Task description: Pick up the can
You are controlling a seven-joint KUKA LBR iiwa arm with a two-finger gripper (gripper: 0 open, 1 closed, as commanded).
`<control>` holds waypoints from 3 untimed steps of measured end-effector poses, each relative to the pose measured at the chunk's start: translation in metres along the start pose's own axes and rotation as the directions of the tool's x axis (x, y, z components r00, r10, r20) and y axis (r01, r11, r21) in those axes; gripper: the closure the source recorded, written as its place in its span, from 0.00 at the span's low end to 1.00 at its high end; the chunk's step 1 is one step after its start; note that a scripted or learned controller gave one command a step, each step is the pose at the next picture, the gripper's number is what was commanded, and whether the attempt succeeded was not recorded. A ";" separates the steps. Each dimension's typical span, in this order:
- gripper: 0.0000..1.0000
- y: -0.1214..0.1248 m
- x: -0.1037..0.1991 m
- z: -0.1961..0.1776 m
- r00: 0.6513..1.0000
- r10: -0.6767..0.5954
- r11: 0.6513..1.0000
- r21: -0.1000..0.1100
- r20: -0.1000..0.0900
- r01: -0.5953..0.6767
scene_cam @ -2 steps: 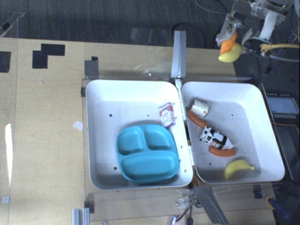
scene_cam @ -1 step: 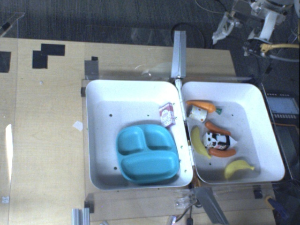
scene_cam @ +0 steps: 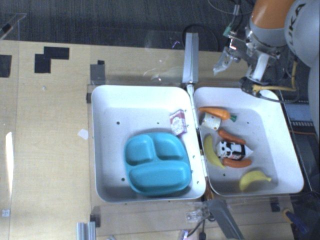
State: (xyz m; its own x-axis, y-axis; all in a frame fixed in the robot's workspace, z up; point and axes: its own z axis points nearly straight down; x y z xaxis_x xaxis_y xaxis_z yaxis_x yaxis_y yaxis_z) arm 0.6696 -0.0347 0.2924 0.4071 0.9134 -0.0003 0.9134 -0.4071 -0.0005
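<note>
White bins: two shallow bins sit side by side on a pale wooden bench, the left bin [scene_cam: 100,149] and the right bin [scene_cam: 285,149] touching along a shared middle edge.
Arm: a grey arm [scene_cam: 302,14] with an orange band reaches in from the far right corner of the scene.
Gripper: the gripper [scene_cam: 240,68] hangs over the bench just beyond the far rim of the right bin, well apart from everything in it. Its two fingers are spread with nothing between them.
Can: the can [scene_cam: 229,148] looks like the small black-and-white patterned item (it is small and hard to make out), lying near the middle of the right bin.
Beside the can: a yellow banana [scene_cam: 212,152] lies just left of it, a red-orange sausage shape [scene_cam: 232,136] on its far side, and a second red-orange piece [scene_cam: 238,162] touches its near side.
Rest of right bin: an orange carrot [scene_cam: 216,113] lies near the far wall, with a short white cylinder [scene_cam: 211,122] just beside it. A second banana [scene_cam: 254,179] lies near the near right corner.
Left bin: a blue divided plate [scene_cam: 157,163] fills the near right part. A small pink and white packet [scene_cam: 177,122] rests against the right wall, beyond the plate.
</note>
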 end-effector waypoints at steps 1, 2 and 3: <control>1.00 0.001 0.002 -0.010 1.000 -0.004 1.000 -0.002 -0.002 0.004; 1.00 0.020 -0.045 0.151 1.000 0.015 1.000 0.001 0.000 -0.015; 1.00 0.022 -0.047 0.006 0.988 0.153 0.988 -0.004 -0.002 -0.153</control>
State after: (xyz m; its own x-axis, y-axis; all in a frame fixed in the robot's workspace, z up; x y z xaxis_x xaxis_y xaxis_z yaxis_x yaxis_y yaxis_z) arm 0.6702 -0.0862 0.2863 0.5420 0.8404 0.0014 0.8404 -0.5420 0.0034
